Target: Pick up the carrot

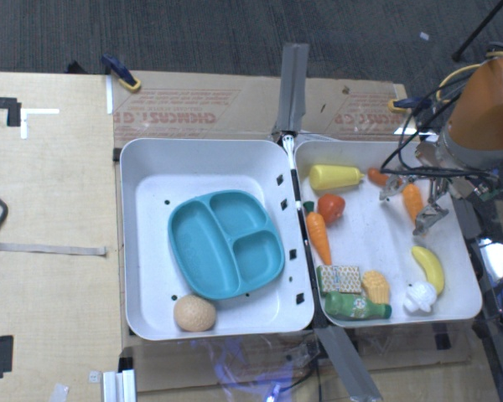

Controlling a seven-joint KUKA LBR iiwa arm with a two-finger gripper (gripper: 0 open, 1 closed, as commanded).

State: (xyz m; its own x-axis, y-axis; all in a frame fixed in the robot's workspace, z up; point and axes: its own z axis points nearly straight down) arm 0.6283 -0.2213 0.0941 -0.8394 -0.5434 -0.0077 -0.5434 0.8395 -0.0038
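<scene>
Where the grey arm with its orange band (484,99) reaches into the right-hand shallow white bin (461,308), the jaws hang over the bin's right half, spread around a small orange carrot (412,201) standing between the fingers (432,212); whether they grip it cannot be told. A second, longer orange carrot (319,234) lies by the bin's left wall, beneath a red tomato (331,207). A yellow banana (428,267) lies below the jaws. The left bin (138,249) holds a blue divided plate (226,243).
</scene>
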